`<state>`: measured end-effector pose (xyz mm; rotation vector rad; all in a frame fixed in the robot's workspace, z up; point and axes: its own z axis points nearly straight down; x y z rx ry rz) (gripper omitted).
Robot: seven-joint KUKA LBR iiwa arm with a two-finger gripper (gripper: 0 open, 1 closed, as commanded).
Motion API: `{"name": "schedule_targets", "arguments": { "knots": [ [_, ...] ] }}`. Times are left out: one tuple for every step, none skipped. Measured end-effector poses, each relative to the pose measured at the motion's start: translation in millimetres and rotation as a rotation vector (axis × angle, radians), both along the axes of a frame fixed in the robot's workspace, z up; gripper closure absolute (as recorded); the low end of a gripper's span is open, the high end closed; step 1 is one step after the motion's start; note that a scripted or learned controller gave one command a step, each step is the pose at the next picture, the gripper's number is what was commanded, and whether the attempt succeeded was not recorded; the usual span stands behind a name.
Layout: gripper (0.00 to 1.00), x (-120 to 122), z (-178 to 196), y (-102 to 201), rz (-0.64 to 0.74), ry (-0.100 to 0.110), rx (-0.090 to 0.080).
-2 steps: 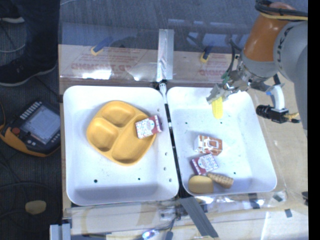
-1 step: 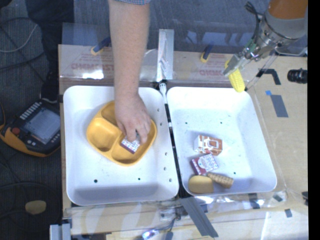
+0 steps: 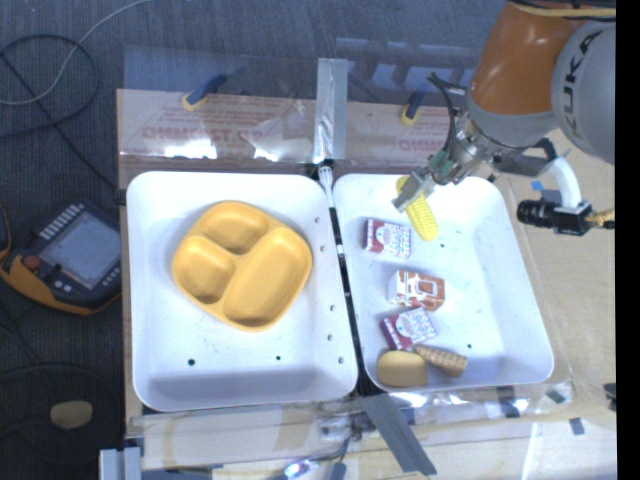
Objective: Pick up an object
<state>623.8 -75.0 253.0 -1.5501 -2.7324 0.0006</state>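
In the camera view I see the claw (image 3: 415, 196) over the far left corner of the right bin (image 3: 520, 298), clenched on a yellow corn cob (image 3: 424, 217) that hangs between its fingers. Three red-and-white packets (image 3: 386, 237) lie along that bin's left side; a bread roll (image 3: 401, 368) and a waffle cone (image 3: 441, 359) sit at its near edge. The left bin (image 3: 150, 298) holds a yellow divided plate (image 3: 241, 264).
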Motion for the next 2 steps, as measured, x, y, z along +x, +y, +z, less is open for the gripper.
{"name": "schedule_targets", "arguments": {
  "knots": [
    [0.00,0.1,0.2,0.0,0.000,-0.001,0.000],
    [0.00,-20.2,-159.7,-24.8,-0.193,0.001,0.003]
  ]
}}
